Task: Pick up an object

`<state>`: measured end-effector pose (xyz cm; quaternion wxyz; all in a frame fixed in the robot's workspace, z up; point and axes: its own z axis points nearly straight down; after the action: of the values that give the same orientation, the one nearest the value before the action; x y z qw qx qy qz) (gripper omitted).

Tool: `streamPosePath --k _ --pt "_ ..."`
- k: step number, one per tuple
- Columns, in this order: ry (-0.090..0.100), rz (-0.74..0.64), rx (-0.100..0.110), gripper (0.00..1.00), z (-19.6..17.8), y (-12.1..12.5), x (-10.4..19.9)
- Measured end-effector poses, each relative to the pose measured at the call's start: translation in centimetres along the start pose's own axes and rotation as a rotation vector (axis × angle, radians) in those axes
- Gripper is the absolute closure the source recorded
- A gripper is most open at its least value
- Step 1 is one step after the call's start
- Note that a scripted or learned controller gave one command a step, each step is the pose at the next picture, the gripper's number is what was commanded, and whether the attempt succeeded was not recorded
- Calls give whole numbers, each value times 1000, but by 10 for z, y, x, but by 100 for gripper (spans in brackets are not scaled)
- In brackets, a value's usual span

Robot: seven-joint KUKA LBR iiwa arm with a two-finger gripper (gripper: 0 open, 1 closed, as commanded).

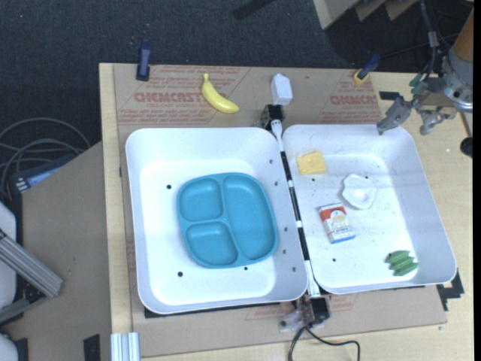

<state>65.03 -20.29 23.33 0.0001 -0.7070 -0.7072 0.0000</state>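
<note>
We see the arm (464, 51) cut off by the right edge, only its wrist end in frame. The gripper (412, 115) is small and blurred; we can't read the state of it. The print on the small carton (337, 223) is too small to read. The white lump (359, 192) beside it is too washed out against the right bin (430, 201) to identify. The green item (401, 262) is too small to name.
</note>
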Motion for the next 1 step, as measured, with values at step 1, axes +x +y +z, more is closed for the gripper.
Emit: streamPosePath --k 1 --pt "1 -1 1 0 83 -36 58"
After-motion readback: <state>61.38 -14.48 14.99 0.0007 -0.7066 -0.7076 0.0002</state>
